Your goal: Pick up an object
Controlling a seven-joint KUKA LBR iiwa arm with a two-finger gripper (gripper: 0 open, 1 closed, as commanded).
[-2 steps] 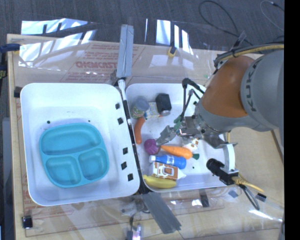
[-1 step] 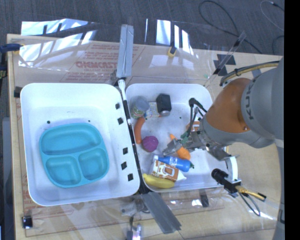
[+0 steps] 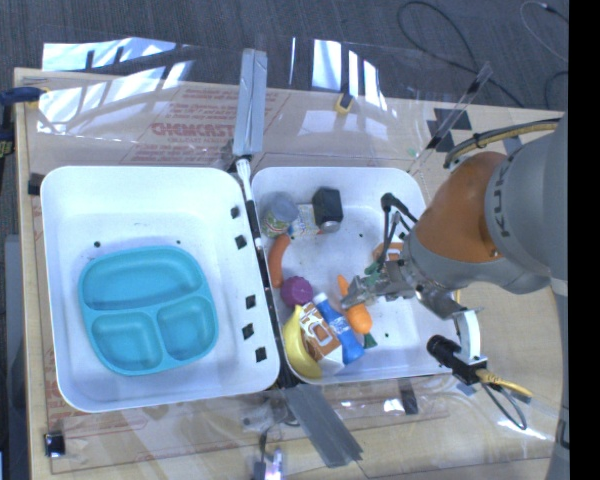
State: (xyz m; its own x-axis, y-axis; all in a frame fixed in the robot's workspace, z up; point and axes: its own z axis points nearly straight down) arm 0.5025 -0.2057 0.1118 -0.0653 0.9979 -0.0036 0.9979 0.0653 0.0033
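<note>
Gripper [image 3: 365,286] low in right bin [image 3: 400,183], jaw state unclear. Small orange object [image 3: 359,318] just below-left of it, by blue packet [image 3: 337,330]. Open floor toward upper right.

Both white bins [image 3: 70,218] look like smooth, glossy plastic; the blue divided tray [image 3: 147,308] is matt plastic; the bench [image 3: 130,133] looks like cardboard.

Two bins side by side on the bench: in the left bin [image 3: 60,208], a divided tray [image 3: 147,308]; in the right bin [image 3: 360,180], a jumble of small objects, a carton [image 3: 324,334] at the front, a cube [image 3: 327,206] at the back.
</note>
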